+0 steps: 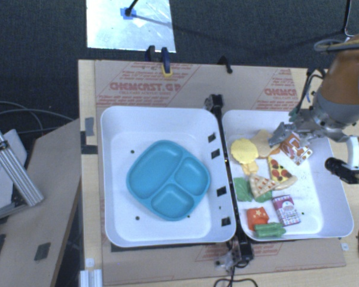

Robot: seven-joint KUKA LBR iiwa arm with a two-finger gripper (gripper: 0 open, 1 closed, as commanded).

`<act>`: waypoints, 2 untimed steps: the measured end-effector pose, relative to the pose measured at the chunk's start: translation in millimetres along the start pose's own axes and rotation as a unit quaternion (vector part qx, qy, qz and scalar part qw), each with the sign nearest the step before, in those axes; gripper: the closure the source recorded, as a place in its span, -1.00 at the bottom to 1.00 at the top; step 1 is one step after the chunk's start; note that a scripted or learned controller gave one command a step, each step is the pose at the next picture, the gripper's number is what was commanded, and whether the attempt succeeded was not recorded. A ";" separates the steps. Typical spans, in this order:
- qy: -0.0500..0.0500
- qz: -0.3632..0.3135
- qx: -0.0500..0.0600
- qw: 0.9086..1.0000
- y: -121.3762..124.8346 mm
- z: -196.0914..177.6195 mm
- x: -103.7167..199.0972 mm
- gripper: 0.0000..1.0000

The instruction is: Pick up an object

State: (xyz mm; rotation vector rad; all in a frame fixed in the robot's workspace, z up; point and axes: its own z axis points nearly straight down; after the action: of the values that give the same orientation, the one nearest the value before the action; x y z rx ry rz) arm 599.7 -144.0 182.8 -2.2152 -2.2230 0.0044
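Two white bins [113,160] sat on the bench; gripper [290,137] over a light, stiff toy carton [297,149]; finger state indeterminable.

I've got one camera, fixed above the table [137,76], looking down at a slant. Far enough back to frame both white bins whole: left bin [116,160] and right bin [332,211] sit side by side mid-frame, table edges and dark floor around them. The arm [344,82] comes in from the right edge of my view. No second view to overlap with.
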 end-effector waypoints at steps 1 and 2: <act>0.000 0.000 -0.001 1.000 -22.4 90.8 2.2 -1.00; 0.001 0.001 0.001 1.000 -22.5 85.0 3.0 1.00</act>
State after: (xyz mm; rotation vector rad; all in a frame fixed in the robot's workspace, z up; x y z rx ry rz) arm 576.8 -141.0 97.9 -2.2150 -2.2199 0.0037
